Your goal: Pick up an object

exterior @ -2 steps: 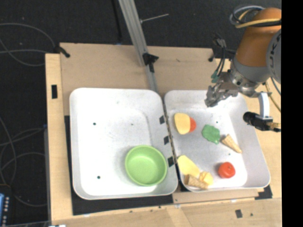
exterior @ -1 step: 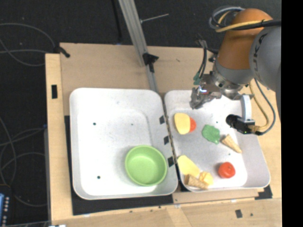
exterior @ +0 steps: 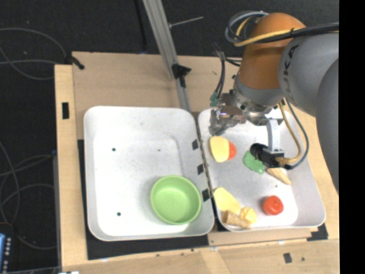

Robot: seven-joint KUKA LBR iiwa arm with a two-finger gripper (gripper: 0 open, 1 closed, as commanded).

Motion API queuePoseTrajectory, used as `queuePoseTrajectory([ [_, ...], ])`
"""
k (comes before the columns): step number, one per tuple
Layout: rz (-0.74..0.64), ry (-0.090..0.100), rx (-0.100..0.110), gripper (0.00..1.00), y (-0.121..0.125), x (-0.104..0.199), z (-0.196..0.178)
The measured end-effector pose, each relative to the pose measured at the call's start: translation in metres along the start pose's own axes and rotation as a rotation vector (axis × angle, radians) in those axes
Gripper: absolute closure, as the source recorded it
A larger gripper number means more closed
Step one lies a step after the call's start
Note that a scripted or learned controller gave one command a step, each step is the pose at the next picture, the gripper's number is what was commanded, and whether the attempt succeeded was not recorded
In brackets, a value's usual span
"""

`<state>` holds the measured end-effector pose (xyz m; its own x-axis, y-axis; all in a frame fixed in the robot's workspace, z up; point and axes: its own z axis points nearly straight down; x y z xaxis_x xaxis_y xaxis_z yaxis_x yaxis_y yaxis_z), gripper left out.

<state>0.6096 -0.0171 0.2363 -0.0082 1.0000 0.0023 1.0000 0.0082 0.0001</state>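
Two white bins side by side on bench. Left bin (exterior: pixel 114 130): green bowl (exterior: pixel 175 199) at near right corner, upright, hollow up.

Right bin (exterior: pixel 311 210): yellow-and-orange piece (exterior: pixel 221 149) at far left, near the inner wall. Green piece (exterior: pixel 254 162) toward centre-right, partly under a black part of the arm's cabling. Tan wedge (exterior: pixel 279 175) just right of and touching the green piece. Red round piece (exterior: pixel 273 205) near right, apart from the rest. Yellow piece (exterior: pixel 226 199) at near left corner, with a tan ridged piece (exterior: pixel 239 217) touching it on the near side.

Arm reaching in from right, orange band above wrist. Gripper (exterior: pixel 219 125) over far left of right bin, just beyond the yellow-and-orange piece, pointing down. Nothing seen between fingers. Finger spacing: cannot tell, tips blurred and dark against bin wall. Contact with the yellow-and-orange piece: cannot tell.
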Motion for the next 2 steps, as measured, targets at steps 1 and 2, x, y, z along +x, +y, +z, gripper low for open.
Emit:
queuePoseTrajectory([
  [1,0.002,-0.001,0.001,1.0,-0.017,0.042,0.006],
  [2,0.0,0.001,0.001,1.0,-0.03,0.087,-0.003],
])
